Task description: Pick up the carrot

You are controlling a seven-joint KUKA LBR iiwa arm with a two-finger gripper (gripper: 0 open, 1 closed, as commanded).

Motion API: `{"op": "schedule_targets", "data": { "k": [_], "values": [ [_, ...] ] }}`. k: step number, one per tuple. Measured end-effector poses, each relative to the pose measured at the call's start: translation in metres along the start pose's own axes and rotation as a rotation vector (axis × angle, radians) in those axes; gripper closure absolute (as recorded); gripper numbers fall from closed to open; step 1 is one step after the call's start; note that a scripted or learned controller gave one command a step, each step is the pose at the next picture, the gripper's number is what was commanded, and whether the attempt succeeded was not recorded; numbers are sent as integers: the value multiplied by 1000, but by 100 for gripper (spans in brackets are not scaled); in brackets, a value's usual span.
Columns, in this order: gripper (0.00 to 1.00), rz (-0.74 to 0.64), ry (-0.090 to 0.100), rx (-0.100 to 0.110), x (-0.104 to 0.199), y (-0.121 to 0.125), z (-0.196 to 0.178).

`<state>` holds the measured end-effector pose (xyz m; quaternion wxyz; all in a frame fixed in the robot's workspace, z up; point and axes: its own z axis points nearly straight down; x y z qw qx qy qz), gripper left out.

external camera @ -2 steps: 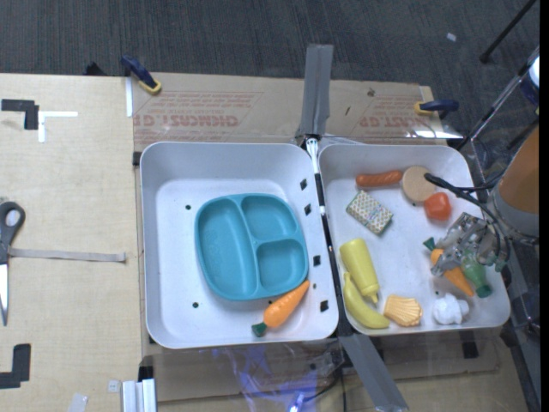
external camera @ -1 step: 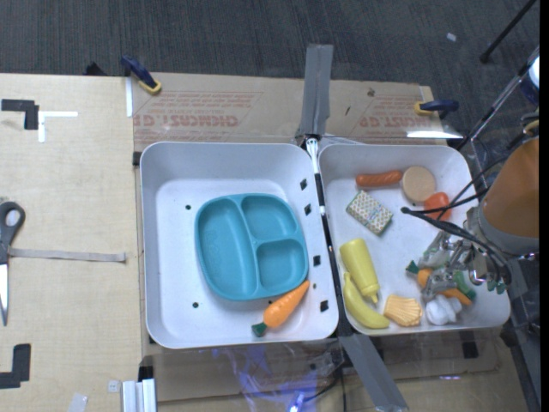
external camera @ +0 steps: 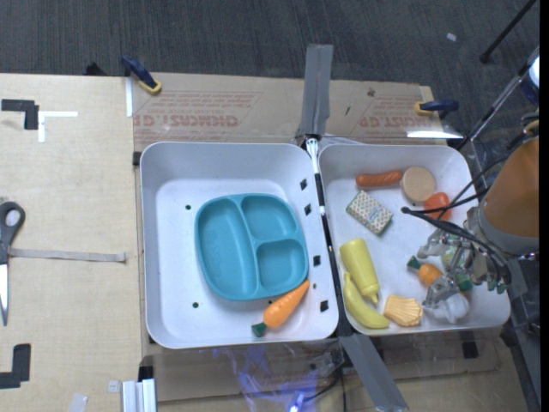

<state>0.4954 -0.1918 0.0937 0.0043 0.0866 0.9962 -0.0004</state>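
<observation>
The carrot (external camera: 286, 307), orange with a green stub end, lies in the left bin (external camera: 163, 230) near its front wall. It rests slantwise against the lower right rim of the blue divided plate (external camera: 251, 245). My gripper (external camera: 441, 273) is low in the right bin (external camera: 343, 166), near that bin's right front corner and far from the carrot. A small orange piece (external camera: 426, 273) sits right beside it. The grey arm with its orange band (external camera: 519, 191) comes in from the right.
The right bin also holds a sausage (external camera: 379, 178), a round tan disc (external camera: 419, 183), a red-orange item (external camera: 437, 202), a patterned block (external camera: 370, 211), a yellow bottle (external camera: 359, 266), a banana (external camera: 361, 311) and a ridged tan cracker (external camera: 403, 310). Scissors (external camera: 8, 230) lie on the bench at far left.
</observation>
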Motion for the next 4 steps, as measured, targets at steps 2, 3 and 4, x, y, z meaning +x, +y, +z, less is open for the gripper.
{"op": "schedule_targets", "data": {
  "k": [2,3,4],
  "values": [
    [0,727,4,-4,-18,5,0],
    [100,726,-1,-2,-20,4,-9],
    [100,916,7,4,15,16,-33]
  ]
}}
